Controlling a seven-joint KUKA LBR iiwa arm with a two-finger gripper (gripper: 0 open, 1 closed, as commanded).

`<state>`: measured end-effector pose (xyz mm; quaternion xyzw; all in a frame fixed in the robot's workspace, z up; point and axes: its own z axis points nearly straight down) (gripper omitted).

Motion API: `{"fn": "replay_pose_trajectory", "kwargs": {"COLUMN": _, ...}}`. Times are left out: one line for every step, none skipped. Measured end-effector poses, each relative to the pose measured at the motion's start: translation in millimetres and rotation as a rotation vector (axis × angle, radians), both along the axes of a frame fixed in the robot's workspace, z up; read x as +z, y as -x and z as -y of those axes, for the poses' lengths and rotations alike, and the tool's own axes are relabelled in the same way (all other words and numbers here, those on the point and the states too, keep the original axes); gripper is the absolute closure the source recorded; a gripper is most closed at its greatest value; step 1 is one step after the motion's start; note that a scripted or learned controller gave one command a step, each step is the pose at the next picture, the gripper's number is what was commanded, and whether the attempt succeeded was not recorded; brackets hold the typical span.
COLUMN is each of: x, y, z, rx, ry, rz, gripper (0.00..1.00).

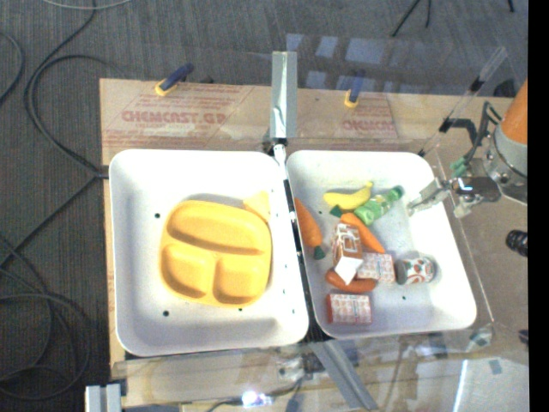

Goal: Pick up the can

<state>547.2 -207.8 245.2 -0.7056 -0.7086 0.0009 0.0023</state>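
One can (417, 270) (on side, right bin (463, 303)) is approached from above; gripper (426, 197) spread undetermined, nothing seen held.

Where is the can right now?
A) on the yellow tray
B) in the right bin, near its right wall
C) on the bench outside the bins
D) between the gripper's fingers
B: the can lies on the right bin floor near its right wall, below the gripper.
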Motion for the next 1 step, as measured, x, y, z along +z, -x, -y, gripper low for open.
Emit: {"fn": "replay_pose_trajectory", "kwargs": {"x": -137.1, "y": 25.1, "z": 6.9, "rx": -0.055, "ry": -0.004, "rz": 0.000, "gripper": 0.00}}
